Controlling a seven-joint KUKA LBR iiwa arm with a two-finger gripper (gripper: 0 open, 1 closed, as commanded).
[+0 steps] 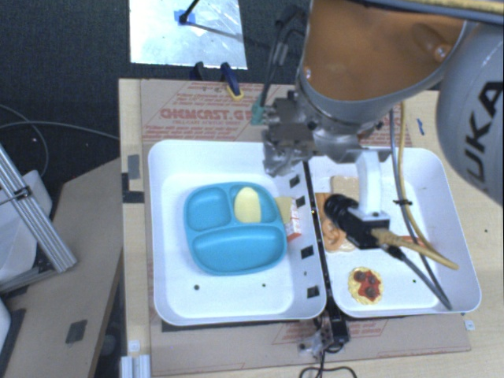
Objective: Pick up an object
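From where I stand, the grey metal end effector (282, 157) hangs just past the far right corner of the blue three-compartment plastic plate (228, 249). I cannot tell whether it is apart or together, and nothing shows in its grip.

The plate lies in the left shallow white bin (160, 235). A pale yellow egg-shaped object (247, 205) sits in the plate's far right compartment. A small red-and-white carton (292, 218) rests just beside the plate's right rim.

Further right of the plate, in the right shallow white bin (450, 211), lie a tan pretzel-like piece (336, 238) and a small flat round piece with red topping (365, 285).
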